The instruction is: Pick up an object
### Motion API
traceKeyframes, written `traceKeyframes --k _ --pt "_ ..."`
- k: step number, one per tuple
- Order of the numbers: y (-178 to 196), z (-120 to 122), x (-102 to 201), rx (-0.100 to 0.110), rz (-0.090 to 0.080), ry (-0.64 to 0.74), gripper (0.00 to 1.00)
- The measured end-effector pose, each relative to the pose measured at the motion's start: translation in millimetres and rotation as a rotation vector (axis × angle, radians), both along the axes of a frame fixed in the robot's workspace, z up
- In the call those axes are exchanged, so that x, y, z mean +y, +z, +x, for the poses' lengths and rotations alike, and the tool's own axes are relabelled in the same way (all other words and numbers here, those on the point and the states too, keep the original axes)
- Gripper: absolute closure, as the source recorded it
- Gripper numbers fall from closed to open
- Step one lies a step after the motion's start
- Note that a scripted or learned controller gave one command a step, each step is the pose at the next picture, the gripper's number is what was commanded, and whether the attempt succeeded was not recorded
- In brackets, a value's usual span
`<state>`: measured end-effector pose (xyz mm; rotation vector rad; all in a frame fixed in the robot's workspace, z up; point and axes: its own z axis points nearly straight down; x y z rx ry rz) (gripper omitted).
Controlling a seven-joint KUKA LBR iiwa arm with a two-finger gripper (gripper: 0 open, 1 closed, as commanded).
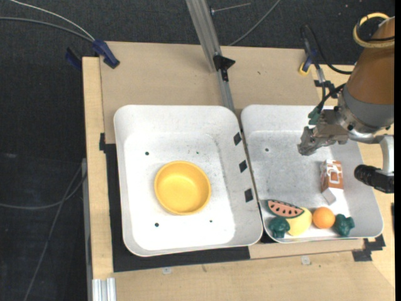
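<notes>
One gripper (pixel 309 144) hangs over the right bin (pixel 276 168); its opening cannot be told. Bare floor lies left; toys crowd the near rim.

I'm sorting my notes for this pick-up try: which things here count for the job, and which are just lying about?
For the job: tool; packet; orange; watermelon slice; lemon; two green toys; right bin.

Lying about: yellow bowl; left bin; blue clamp; metal pole.

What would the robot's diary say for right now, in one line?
gripper: over right bin, holding nothing seen | toy food: near corner | yellow bowl: in left bin | pick: not yet done
</notes>
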<state>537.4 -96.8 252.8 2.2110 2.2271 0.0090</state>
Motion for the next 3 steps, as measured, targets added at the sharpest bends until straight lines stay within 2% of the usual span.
traceKeyframes --k 2,3 --pt "-22.6 13.2 102.5 0.019 0.004 -0.001 1.00" --pt "-29.8 21.4 161.7 0.012 0.002 -0.002 1.00"
